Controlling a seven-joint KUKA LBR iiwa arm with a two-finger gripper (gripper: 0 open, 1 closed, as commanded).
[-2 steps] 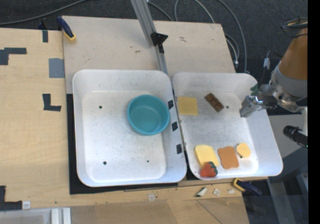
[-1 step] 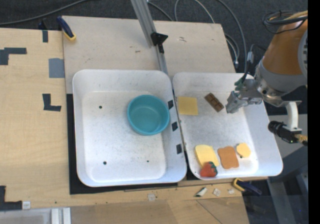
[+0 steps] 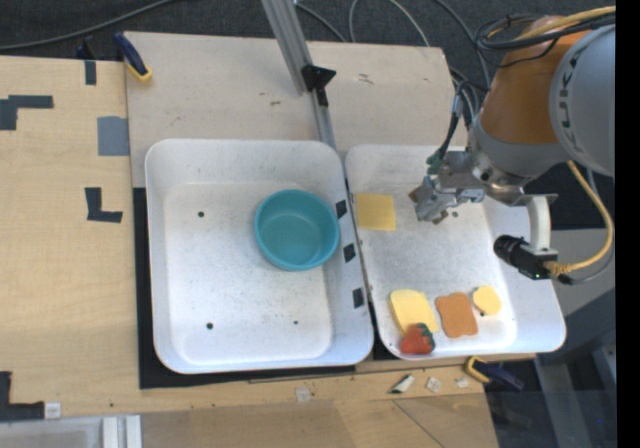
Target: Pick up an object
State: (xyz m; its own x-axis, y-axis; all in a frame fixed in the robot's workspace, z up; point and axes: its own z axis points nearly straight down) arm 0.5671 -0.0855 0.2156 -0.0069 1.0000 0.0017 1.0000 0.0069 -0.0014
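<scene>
Gripper (image 3: 432, 204) hovering over the right bin (image 3: 520, 341), just right of the yellow square slice (image 3: 376, 212); finger state impossible to tell. Nothing visibly held. Teal bowl (image 3: 296, 228) well left of that slice, in the left bin (image 3: 180, 266).

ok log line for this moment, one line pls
pincer above right bin | nearest: yellow square | teal bowl in left bin

Two white bins side by side on bench (image 3: 60, 236): left bin (image 3: 170, 336), right bin (image 3: 535, 331). Grey pole (image 3: 285, 21) slanting across top. Cables (image 3: 380, 1) behind bench.
</scene>
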